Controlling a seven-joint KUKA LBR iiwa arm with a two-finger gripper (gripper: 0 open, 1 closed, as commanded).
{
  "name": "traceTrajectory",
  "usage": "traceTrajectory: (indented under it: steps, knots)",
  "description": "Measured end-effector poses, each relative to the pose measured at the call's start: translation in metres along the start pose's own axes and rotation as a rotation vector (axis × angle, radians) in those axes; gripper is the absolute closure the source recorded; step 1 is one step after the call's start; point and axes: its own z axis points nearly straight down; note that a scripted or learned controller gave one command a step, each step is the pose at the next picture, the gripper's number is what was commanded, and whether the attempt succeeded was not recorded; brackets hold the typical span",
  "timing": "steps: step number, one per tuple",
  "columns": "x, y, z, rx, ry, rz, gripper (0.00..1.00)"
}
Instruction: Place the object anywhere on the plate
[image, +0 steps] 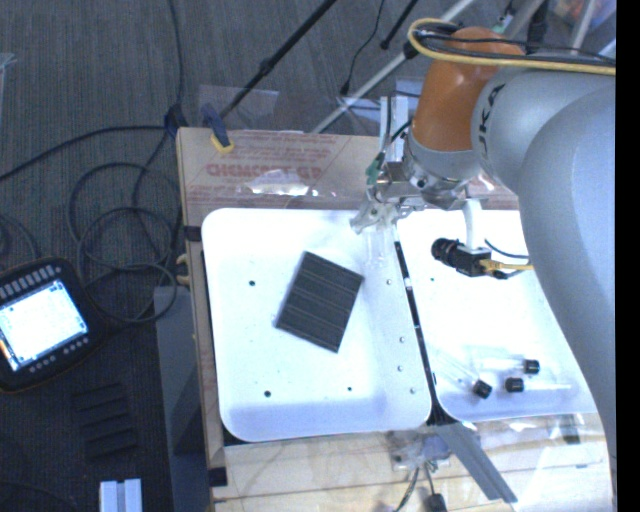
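Over the left bin's (240, 400) upper right corner the gripper (378, 228) is seen, its grip unreadable, with the dark ribbed plate (320, 301) lying below-left, long axis slanted.

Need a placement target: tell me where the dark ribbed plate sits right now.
In the camera view, the dark ribbed plate lies tilted near the middle of the left bin, below and left of the tool.

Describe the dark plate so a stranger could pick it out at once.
Find the left white bin of the two on the bench. Near its middle lies a flat, dark grey ribbed rectangular plate, turned at a slant. It is the one large dark thing there; the small black pieces lie in the right bin.
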Motion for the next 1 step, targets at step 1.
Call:
traceTrajectory:
  steps: [1]
  knots:
    - [-0.0001, 0.0000, 0.0001, 0.000, 0.000, 0.000, 0.00]
